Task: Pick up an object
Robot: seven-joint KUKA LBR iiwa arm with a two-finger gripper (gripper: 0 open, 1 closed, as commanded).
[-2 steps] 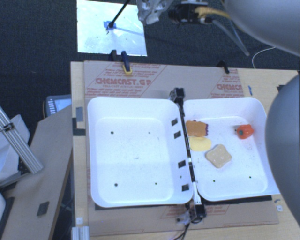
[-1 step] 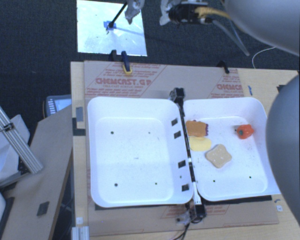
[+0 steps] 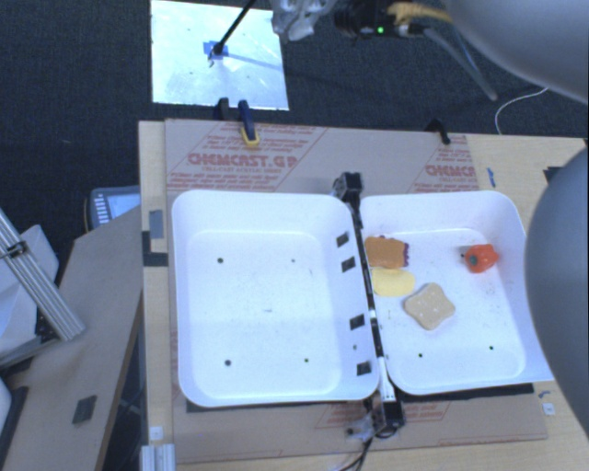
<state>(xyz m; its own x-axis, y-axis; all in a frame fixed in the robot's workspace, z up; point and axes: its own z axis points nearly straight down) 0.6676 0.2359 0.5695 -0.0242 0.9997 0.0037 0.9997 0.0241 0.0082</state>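
The metal claw (image 3: 296, 18) sits at the top edge, well above the desk (image 3: 276, 152); its state cannot be determined. Step in hand: approach. The right shallow white bin (image 3: 515, 221) holds four items. Next move: descend over the isolated small orange-red toy (image 3: 479, 258).

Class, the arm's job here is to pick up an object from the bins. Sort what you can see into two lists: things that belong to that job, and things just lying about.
Belonging to the job:
- orange-brown block
- yellow disc
- tan toast-shaped piece
- small red-orange object
- right bin, which holds all four

Just lying about:
- left bin
- yellow-handled clamp
- aluminium rail
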